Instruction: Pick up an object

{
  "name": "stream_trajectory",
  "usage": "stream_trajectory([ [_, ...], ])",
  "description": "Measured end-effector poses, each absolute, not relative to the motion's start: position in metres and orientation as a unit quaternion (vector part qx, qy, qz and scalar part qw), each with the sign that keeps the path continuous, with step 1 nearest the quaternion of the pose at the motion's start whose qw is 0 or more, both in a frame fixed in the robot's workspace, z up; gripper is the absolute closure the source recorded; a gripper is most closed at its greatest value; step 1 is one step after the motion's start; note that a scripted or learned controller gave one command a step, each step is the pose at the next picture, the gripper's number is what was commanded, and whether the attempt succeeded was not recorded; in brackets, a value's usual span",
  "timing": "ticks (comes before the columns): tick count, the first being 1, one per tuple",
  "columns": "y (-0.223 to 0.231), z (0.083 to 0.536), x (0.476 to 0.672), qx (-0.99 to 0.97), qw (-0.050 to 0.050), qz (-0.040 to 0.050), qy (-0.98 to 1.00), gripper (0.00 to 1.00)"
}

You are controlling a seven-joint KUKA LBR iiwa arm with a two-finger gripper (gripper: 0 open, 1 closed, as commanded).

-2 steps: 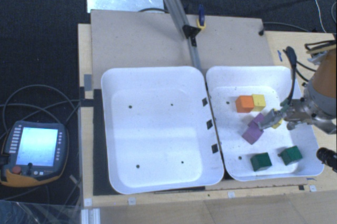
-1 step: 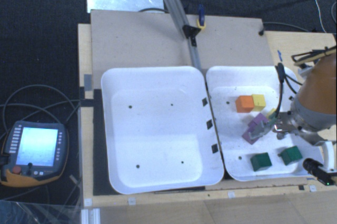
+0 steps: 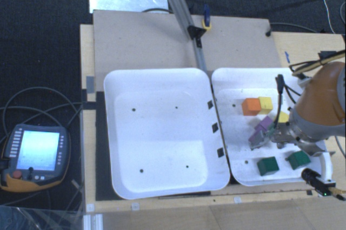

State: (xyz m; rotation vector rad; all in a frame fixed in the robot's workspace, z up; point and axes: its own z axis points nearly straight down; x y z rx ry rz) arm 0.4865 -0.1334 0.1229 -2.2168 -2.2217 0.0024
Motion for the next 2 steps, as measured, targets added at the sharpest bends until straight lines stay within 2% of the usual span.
stream_trajectory([
  [1,-0.134,0.136,0.489,-0.706,-0.002,-0.0012,-0.709,1.00],
  [2,-0.124,0.188,0.492,-0.705,-0.003,-0.0022,-0.709,1.00],
])
